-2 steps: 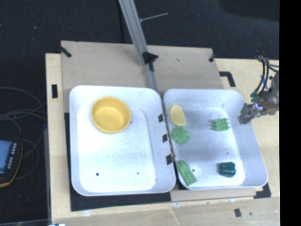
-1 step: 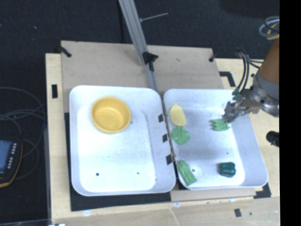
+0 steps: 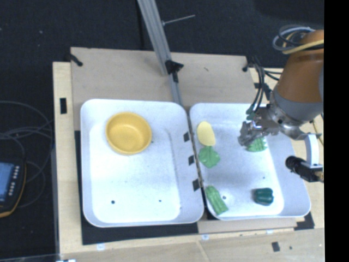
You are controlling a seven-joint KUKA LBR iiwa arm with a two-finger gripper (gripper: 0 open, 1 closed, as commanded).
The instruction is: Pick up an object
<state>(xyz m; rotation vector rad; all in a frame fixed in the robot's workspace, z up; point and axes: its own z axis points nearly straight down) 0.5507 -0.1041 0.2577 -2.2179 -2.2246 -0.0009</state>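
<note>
Under the gripper (image 3: 250, 137), a green object (image 3: 256, 145)

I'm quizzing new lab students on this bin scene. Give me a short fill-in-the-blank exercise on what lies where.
1. The round yellow bowl sits in the ____ white bin.
2. The pale yellow egg-shaped object lies in the right white bin, close to its ____ wall.
3. The pincer hovers over a light ____ object.
4. The dark green rounded block lies near the right bin's ____ edge.

Missing words: left; left; green; front
</note>
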